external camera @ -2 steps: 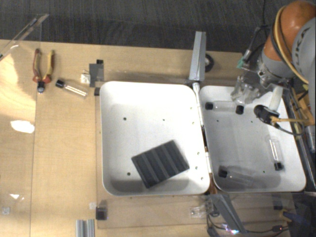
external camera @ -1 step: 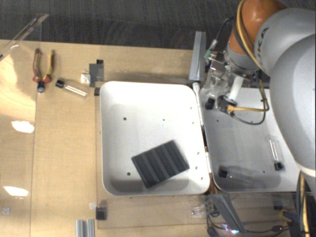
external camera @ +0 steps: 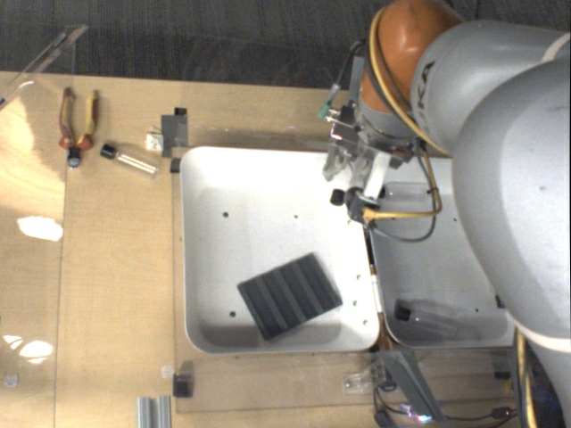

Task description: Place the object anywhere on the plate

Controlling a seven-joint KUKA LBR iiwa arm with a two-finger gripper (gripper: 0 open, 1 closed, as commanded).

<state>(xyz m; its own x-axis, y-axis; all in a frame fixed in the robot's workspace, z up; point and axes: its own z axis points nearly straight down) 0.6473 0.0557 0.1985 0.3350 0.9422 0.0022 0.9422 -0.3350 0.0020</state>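
Left bin (external camera: 192,239): a ribbed dark slab (external camera: 290,295) is seen lying flat on the floor, turned askew to the walls, in the near half.
Slab edges: its near corner is set close to the bin's near wall; its right corner is kept apart from the right wall.
Open room: bare white floor is left across the far half and down the left side of the slab.
Right bin (external camera: 500,337): a translucent tube (external camera: 430,316) is seen lying near the near wall, just beside the shared divider.
Gripper (external camera: 346,169): it is hung over the left bin's far right corner, close to the divider; how far it is opened is not made out from this view, and nothing is seen held.
Arm (external camera: 500,150): much of the right bin is covered by it.
Desk (external camera: 116,266): red-handled pliers (external camera: 78,121) and a glass vial (external camera: 130,158) are laid well left of the bins.
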